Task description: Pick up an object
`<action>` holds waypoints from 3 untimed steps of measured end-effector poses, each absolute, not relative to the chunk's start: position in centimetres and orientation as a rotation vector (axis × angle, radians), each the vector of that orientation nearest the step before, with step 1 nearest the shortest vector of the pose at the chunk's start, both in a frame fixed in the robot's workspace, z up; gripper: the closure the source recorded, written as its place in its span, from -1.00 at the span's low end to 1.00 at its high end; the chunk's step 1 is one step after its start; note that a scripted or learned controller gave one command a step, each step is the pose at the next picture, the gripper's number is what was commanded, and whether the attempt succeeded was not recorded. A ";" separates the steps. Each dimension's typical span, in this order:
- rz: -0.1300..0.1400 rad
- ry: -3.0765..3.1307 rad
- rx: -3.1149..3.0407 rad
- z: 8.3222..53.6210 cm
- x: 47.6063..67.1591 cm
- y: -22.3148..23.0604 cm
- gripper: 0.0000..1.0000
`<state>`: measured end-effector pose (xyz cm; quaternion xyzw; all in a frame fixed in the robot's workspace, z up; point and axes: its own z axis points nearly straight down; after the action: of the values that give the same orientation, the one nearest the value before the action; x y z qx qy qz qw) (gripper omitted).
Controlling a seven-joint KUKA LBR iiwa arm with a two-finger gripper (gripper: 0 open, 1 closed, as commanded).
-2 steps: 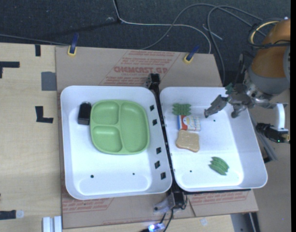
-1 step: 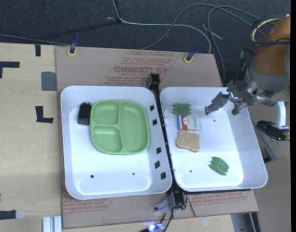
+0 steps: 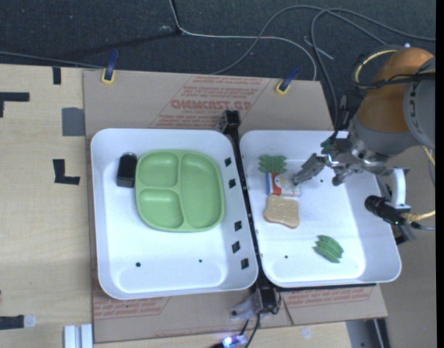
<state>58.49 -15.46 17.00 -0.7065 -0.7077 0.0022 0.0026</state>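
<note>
Over the right bin, my gripper points left; its fingers' state I cannot tell; the red-and-white packet lies just beyond them.

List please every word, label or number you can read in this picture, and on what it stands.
"CHEMCAST GP": red print on the brown cardboard sheet under the bins, partly legible; the smaller red lines below it are too blurred to read.
Small red and white packet in the right bin: its print is too small to read.
</note>
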 end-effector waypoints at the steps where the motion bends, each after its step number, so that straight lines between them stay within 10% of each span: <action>1: 0.008 -2.218 -2.216 11.2 57.9 -14.5 -1.00; 2: 0.002 -2.223 -2.221 8.5 58.0 -14.5 -1.00; 3: -0.008 -2.226 -2.220 9.9 58.2 -14.3 1.00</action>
<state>58.23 -14.27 9.87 -0.7061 -0.7081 -0.0026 -0.0013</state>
